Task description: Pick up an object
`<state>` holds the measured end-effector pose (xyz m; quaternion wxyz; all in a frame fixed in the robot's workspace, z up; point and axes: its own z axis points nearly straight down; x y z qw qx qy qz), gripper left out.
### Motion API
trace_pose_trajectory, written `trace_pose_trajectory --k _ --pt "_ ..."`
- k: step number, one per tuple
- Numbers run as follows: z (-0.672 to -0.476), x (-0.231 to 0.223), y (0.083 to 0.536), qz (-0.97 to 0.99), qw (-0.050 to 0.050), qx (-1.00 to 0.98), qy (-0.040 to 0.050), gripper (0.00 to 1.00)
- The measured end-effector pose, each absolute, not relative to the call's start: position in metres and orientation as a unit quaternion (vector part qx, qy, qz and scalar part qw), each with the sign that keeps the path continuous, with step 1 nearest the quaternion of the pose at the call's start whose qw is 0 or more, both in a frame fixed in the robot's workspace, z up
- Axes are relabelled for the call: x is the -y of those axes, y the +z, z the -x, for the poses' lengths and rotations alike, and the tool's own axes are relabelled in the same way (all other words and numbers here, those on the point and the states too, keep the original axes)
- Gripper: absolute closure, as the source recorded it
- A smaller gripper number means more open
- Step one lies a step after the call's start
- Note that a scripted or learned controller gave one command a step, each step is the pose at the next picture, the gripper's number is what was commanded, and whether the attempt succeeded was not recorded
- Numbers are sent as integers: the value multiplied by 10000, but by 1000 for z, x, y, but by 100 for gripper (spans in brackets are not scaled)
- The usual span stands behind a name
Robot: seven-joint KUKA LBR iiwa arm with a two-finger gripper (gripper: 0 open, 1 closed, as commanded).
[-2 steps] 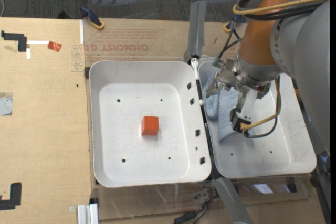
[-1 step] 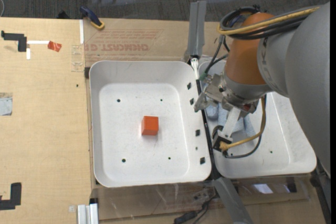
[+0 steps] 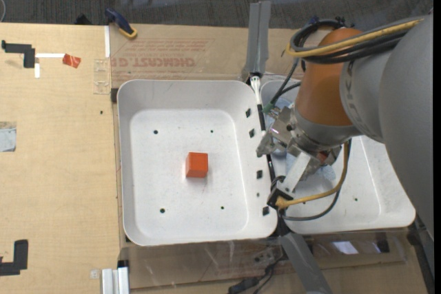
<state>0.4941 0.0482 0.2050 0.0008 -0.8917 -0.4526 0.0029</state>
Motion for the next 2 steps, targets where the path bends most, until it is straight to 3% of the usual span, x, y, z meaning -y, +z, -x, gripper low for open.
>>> trace_pose_trajectory --k 1,2 --pt "-477 -55 190 9230 9 3849 29 0" --pt "-478 -107 284 9292 -6 3695 15 0"
